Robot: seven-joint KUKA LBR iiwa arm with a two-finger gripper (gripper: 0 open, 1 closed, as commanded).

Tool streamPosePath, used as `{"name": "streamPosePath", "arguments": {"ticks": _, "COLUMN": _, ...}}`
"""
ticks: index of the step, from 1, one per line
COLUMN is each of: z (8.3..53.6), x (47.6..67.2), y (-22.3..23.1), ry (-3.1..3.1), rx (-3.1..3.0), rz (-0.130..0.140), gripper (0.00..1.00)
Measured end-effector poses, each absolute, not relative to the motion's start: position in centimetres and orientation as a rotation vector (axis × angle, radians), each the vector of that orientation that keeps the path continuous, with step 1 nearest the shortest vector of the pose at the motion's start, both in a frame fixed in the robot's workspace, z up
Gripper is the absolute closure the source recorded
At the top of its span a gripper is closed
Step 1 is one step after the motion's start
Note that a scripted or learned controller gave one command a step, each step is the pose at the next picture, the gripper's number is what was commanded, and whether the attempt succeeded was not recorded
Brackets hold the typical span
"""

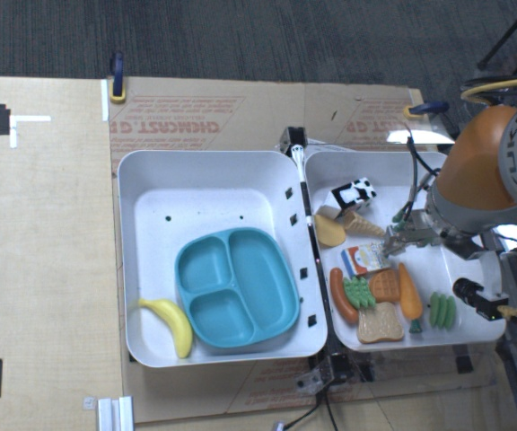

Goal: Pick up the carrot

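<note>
The carrot (409, 293) is a long orange piece lying lengthwise in the front part of the right bin (474, 330). It rests beside an orange-brown square food piece (384, 285). My gripper (393, 242) hangs over the middle of the right bin, just behind the carrot's far end and above a small white carton (362, 259). Nothing is visibly held in it. The arm's orange band (474, 155) sits up and to the right of it.
Around the carrot lie a green pod (442, 310), a toast slice (381, 324), a green leafy piece (359, 292) and a red sausage (342, 296). Farther back are an ice-cream cone (363, 225) and a toy cow (353, 193). The left bin (151, 205) holds a blue divided plate (236, 285) and a banana (173, 323).
</note>
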State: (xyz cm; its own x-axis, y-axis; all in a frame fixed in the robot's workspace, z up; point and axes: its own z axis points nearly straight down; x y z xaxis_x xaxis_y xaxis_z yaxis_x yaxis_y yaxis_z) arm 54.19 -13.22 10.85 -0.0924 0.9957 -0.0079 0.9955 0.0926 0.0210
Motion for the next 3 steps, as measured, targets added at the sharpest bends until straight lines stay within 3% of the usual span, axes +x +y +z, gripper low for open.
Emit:
{"name": "streamPosePath", "arguments": {"ticks": 1, "z": 10.8, "x": 54.2, "y": -13.2, "ry": 2.308, "rx": 2.103, "rz": 0.016, "gripper": 0.0}}
{"name": "streamPosePath", "arguments": {"ticks": 2, "z": 9.3, "x": 49.9, "y": -18.7, "ry": 2.444, "rx": 1.97, "rz": 0.001, "gripper": 0.0}}
{"name": "streamPosePath", "arguments": {"ticks": 3, "z": 10.2, "x": 50.1, "y": -18.7, "ry": 2.435, "rx": 1.974, "rz": 0.005, "gripper": 1.0}}
